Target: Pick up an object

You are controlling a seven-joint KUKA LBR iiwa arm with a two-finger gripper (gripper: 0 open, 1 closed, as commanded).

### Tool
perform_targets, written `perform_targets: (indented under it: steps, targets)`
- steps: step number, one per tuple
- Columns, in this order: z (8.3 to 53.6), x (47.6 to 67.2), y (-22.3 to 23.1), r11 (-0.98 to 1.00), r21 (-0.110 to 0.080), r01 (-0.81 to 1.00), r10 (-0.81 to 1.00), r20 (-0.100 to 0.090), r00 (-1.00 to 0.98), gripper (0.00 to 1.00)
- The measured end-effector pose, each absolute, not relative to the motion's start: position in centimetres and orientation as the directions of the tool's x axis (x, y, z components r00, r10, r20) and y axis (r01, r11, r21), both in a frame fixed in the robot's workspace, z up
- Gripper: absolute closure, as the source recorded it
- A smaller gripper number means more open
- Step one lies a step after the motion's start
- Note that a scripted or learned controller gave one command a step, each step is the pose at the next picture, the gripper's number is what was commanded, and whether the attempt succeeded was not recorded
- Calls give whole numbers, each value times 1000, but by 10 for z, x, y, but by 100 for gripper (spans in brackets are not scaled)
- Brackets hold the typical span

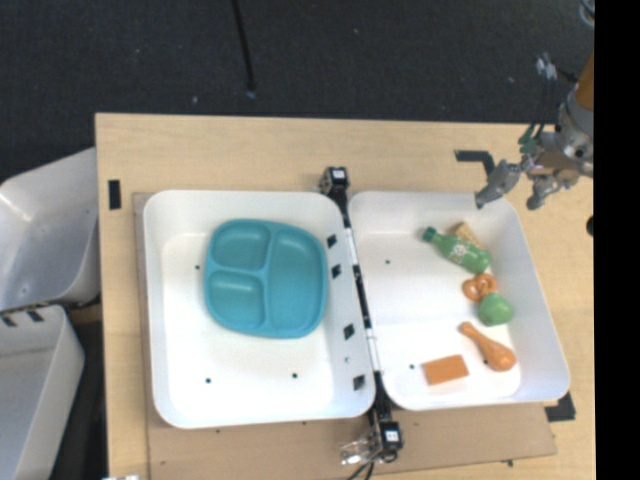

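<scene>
Fingers (pixel 510 190) of the gripper hang spread apart with nothing between them, two dark prongs angled down over the far right corner of the right bin (pixel 400 298), just above its rim. Nearest below them lies a green bottle (pixel 456 250) on its side with a tan scrap tucked against its neck. Close beside it sit a small orange ring-shaped piece (pixel 478 288) and a green rounded toy (pixel 495 310); nearer the front edge lie an orange club-shaped toy (pixel 488 347) and a flat orange block (pixel 445 370).

All of these look like light, stiff plastic playthings, probably smooth and apt to roll or skid. My pick would be the bottle, pinched across its narrow body, or the block across its short sides.

Behind the wrist, the arm enters from the right, held high above the desk (pixel 300 133). In the left bin (pixel 180 368) rests a teal divided plate (pixel 266 278).
</scene>
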State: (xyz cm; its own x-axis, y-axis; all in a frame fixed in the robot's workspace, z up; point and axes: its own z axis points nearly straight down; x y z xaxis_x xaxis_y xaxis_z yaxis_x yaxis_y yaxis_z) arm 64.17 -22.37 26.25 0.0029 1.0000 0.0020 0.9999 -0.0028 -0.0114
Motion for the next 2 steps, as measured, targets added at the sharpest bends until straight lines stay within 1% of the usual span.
perform_targets:
  steps: [1, 2]
  targets:
    - [271, 644, -223, 1, 2, 1000, 1000, -2, -1, 0]
    - [208, 645, -225, -1, -3, 1000, 1000, -2, 1, 0]
